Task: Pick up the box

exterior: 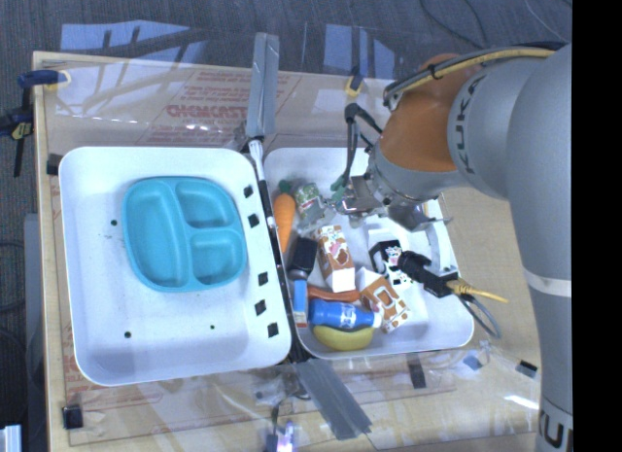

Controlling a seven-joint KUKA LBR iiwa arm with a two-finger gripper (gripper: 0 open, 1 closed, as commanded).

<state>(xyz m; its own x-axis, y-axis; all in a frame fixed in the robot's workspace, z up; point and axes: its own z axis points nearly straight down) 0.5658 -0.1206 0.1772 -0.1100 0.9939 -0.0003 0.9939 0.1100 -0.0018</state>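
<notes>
In the right bin [442, 331], a small brown and white carton box [336, 257] stands near the middle. A second orange and white patterned box [387, 303] lies toward the front right. My gripper [340, 201] hangs low over the back of this bin, just behind the carton and beside a green and clear wrapped item [307, 195]. I see nothing held in it. The grey wrist and orange band hide the bin's back right part.
An orange carrot [283, 215] and a black block [302, 256] lie along the right bin's left wall. A blue bottle [339, 316] and a yellow banana [342, 338] rest at the front. The left bin [87, 324] holds a teal divided plate [186, 230].
</notes>
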